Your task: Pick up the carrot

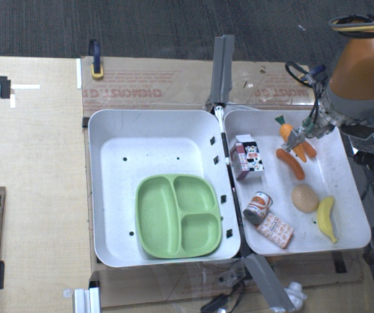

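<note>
counter (pixel 36 175): 1, 2 white bins | left bin (pixel 108 135): 1 green plate (pixel 179 215) | right bin (pixel 343 175): 1 carrot (pixel 291 137), long axis toward bin's far-left/near-right, directly under pincer (pixel 299 140); jaw state cannot be told | also 1 each: banana (pixel 327 218), egg (pixel 305 198), sausage (pixel 290 163), can (pixel 258 207), box (pixel 247 158), packet (pixel 275 230)

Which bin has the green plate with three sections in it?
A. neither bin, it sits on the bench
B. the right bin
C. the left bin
C. The green plate lies flat in the left bin, while the right bin holds the carrot, a banana and other items.
</note>
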Available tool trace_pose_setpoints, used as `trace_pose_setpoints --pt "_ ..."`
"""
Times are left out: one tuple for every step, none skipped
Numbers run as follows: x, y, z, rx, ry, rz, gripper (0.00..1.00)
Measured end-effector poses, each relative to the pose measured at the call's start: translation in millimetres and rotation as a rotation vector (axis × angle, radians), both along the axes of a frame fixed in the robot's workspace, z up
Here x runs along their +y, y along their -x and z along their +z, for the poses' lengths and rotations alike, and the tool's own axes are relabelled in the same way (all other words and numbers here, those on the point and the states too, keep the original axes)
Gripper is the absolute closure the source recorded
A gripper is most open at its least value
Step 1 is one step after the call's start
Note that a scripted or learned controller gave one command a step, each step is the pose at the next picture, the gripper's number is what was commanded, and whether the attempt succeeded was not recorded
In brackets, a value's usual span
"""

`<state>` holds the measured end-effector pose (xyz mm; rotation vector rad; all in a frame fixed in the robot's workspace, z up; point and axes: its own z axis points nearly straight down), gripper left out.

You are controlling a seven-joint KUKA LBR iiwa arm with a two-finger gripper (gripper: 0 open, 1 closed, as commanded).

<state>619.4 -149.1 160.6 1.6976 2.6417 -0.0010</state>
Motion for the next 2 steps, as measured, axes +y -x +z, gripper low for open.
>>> trace_pose_setpoints --pt "76 -5 41 -0.001 0.000 -0.040 1.00" --pt "61 0 48 0.000 0.001 0.071 1.00"
